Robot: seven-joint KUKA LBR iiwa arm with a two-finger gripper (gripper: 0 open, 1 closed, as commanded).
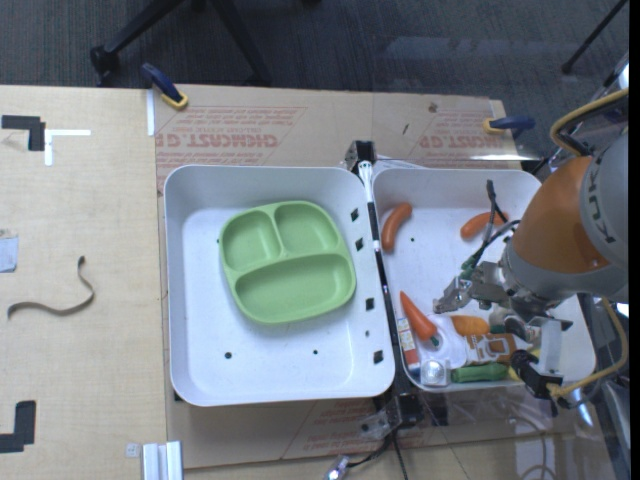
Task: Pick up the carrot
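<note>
1. While the arm [570, 218] reaches in over the right bin [430, 193], we take the step in hand to be the approach: nothing is lifted yet, as far as we can judge.
2. The left bin [190, 298] carries a green plate [288, 262] with three compartments, near its middle; it plays no part in this pick.
3. In the right bin, the gripper [462, 293] hangs low toward the near edge, just right of the carrot. We cannot tell how its jaws stand, and we see nothing held in them.
4. The carrot [419, 318] lies slantwise by the bin's left wall, toward the near left corner, its green end close to a metal can [433, 371].
5. A sausage [395, 224] lies near the far left corner, and other small foods crowd the near edge under the wrist.
6. We judge that the next move calls for a short shift toward the left wall, jaws set across the carrot's slant, then a descent that avoids the wall and the can.
</note>
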